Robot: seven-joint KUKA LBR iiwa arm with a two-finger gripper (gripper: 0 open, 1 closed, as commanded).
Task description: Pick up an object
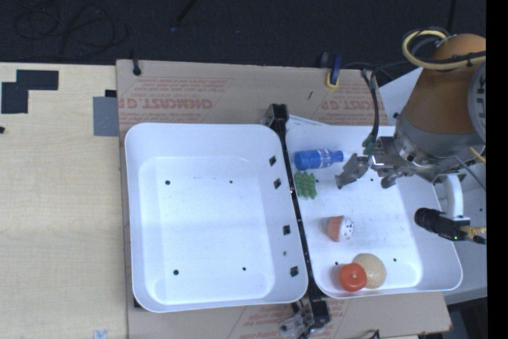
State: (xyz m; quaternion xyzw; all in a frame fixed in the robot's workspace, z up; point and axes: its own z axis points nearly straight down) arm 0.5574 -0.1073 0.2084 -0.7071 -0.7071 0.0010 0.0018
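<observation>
Your pincer hangs over the upper middle of the right bin, with its two fingers spread apart and nothing between them. One fingertip points left toward the blue bottle, which lies on its side just beside it, near the bin's upper left corner. Below the bottle you see a small green leafy toy close to the divider between the bins. Further down, near the bin's middle, lies a small orange and white object, possibly a toy mushroom, though the view is too coarse for you to be sure. At the bin's lower edge a red-orange round piece touches a pale beige round piece. All of these sit apart from the pincer. The left bin lies just beside the right one on the cardboard-covered tabletop. The grey arm with its orange band reaches in from the right.
</observation>
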